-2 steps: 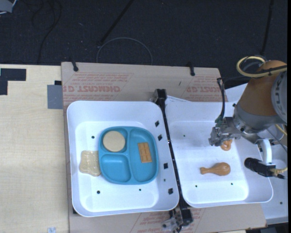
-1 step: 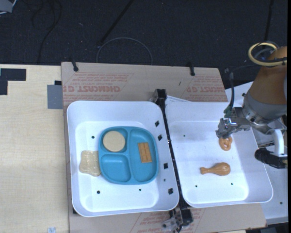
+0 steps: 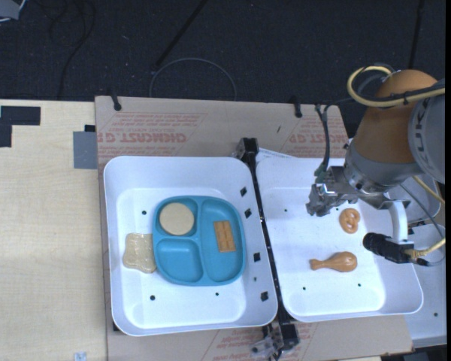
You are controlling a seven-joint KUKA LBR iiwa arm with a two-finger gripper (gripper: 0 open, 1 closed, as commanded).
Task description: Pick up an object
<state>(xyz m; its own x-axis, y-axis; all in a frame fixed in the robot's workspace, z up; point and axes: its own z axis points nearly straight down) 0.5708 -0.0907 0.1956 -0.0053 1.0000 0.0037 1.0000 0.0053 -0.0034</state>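
In the right bin [image 3: 301,292] lie a small brown pretzel [image 3: 349,220] and an orange-brown drumstick [image 3: 336,262]. My gripper [image 3: 321,204] hangs over the right bin's upper part, just left of the pretzel and above the drumstick. Nothing shows between its fingers. The left bin [image 3: 128,194] holds a blue divided tray [image 3: 182,260] with a round tan cookie [image 3: 176,218] and a brown cracker [image 3: 225,236] in its compartments. A pale slice of bread [image 3: 140,252] lies beside the tray's left edge.
A black divider [image 3: 258,224] runs between the two bins. The arm's orange band [image 3: 395,122] and grey body cover the right bin's upper right corner. A black cable part [image 3: 387,248] sticks out over the bin's right side.
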